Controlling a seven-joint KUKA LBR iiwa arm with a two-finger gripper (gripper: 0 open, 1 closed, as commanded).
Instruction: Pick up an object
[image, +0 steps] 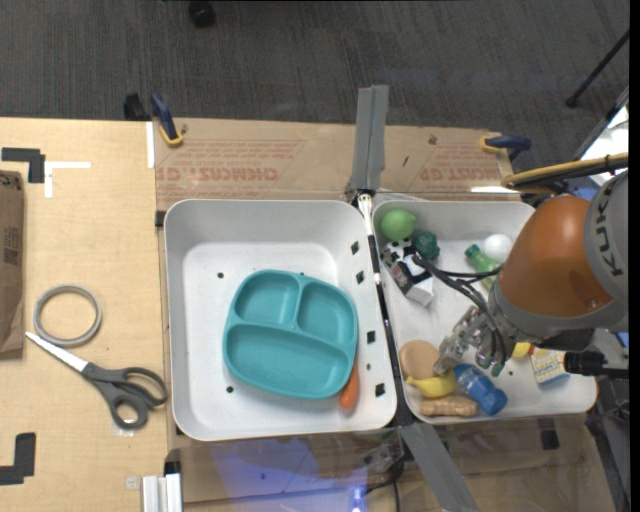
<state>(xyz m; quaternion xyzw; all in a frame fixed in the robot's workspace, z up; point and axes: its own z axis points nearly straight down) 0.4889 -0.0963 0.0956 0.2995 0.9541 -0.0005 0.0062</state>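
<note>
Reversed "CHEMCO" print marks cardboard (262, 165) behind both bins (190, 300).

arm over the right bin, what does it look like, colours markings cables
The arm is grey with a large rounded orange band and part of a black "KU" lettering at the frame's edge. Below it sits a metallic gripper, and black cables loop out from the wrist.

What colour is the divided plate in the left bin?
Teal, or turquoise: the divided plate shows plainly in the camera view.
</note>
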